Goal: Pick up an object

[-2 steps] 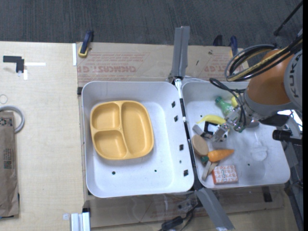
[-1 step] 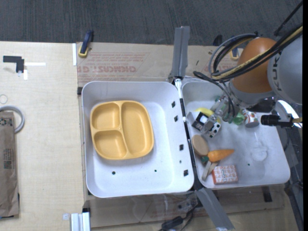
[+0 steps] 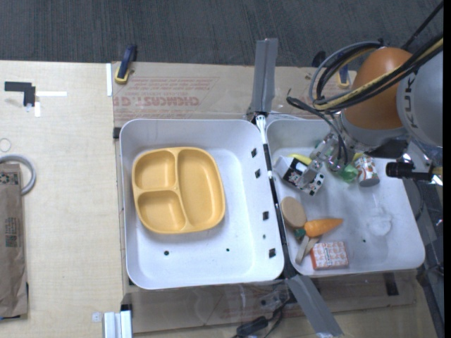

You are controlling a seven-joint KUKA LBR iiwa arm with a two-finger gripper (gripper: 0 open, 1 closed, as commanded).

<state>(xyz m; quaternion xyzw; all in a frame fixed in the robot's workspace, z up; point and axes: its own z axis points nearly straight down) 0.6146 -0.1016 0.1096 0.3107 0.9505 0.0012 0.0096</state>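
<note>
bench (image 3: pixel 56 189) | two white bins (image 3: pixel 204 266) side by side | brown paper bag (image 3: pixel 10 238) at left edge

Divided tray (image 3: pixel 180 189) in left bin (image 3: pixel 134 252), carrot (image 3: pixel 323 226) and small box (image 3: pixel 329 255) in right bin (image 3: pixel 394 255), gripper (image 3: pixel 320 164) behind them

Your arm (image 3: pixel 416 111) comes in from the right, grey body with the orange band (image 3: pixel 377 86) bulging over the wrist. Black and yellow cables loop off the top of it. Gripper (image 3: pixel 323 162) hangs low, pointing down and leftward. You can't read its finger state from this angle.
</note>
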